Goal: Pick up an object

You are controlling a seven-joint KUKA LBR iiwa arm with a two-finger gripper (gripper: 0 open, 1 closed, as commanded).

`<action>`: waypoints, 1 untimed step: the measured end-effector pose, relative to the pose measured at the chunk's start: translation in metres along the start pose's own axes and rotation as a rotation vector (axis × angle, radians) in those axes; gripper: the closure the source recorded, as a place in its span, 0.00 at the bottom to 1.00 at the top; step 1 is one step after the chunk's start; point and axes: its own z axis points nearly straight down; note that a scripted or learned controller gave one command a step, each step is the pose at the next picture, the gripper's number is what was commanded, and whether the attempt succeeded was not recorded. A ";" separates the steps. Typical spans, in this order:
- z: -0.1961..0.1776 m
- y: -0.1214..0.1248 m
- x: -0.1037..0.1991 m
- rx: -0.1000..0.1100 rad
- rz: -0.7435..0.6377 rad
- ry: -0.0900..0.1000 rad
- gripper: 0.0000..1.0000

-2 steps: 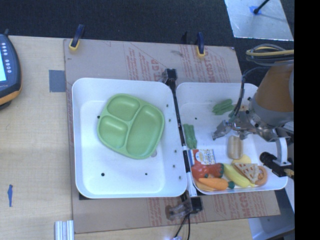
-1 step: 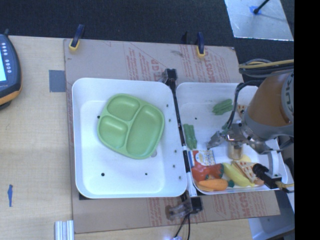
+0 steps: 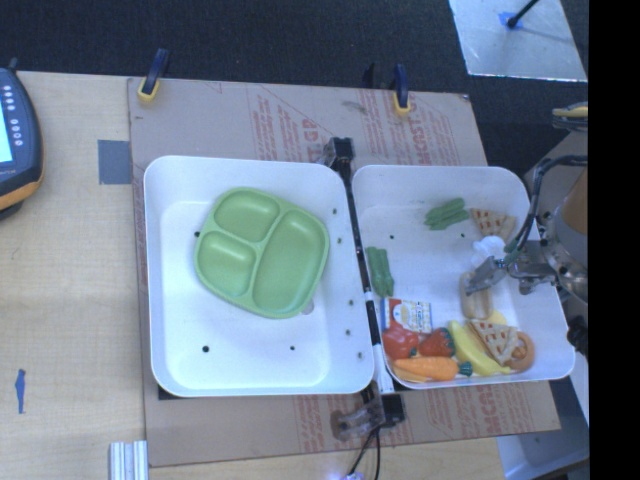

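Two white bins [image 3: 160,268], green plate [image 3: 262,252] left, claw [image 3: 492,273] right, grip unclear.

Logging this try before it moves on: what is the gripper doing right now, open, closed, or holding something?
Gripper: low in the right bin, over the toy food; open or shut cannot be told.

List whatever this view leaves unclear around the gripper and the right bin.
- Gripper: finger state too small and blurred to tell in the camera view.
- Pale object beneath it: identity and contact unclear.
- Arm: cut off at the right edge.
- Toy food pile: items overlap, hiding outlines.
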 end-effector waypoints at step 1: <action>0.062 0.022 -0.009 0.007 -0.006 0.003 0.00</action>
